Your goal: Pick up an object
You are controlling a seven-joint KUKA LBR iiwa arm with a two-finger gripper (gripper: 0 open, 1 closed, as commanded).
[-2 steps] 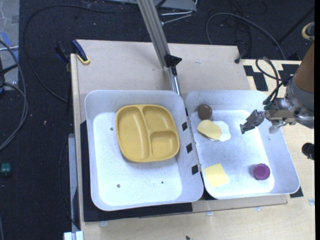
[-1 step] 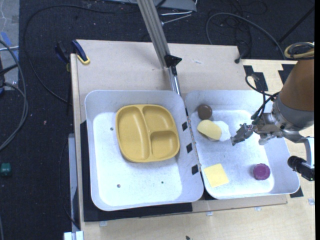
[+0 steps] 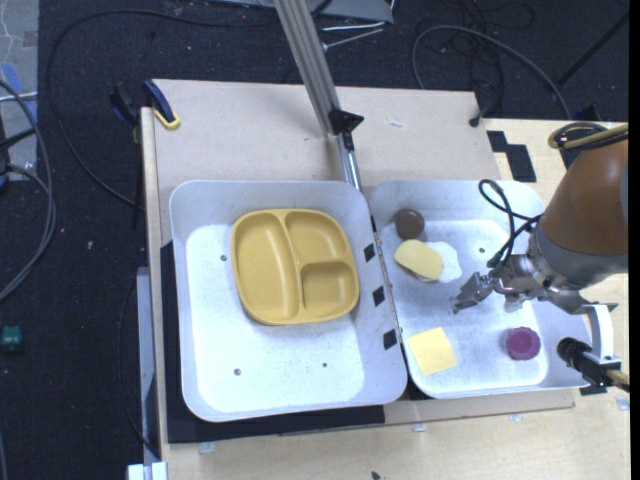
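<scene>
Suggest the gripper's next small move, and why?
Probably lower the gripper a little and shift it toward the pale yellow lump: it sits over bare floor of the right bin, nothing shows between it, and that lump is the nearest object.

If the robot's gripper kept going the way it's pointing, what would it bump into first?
The gripper points left and slightly down over the right white bin. Going on, it would probably reach the bin's bare floor between the pale yellow oval piece and the flat yellow square; depth is unclear.
</scene>
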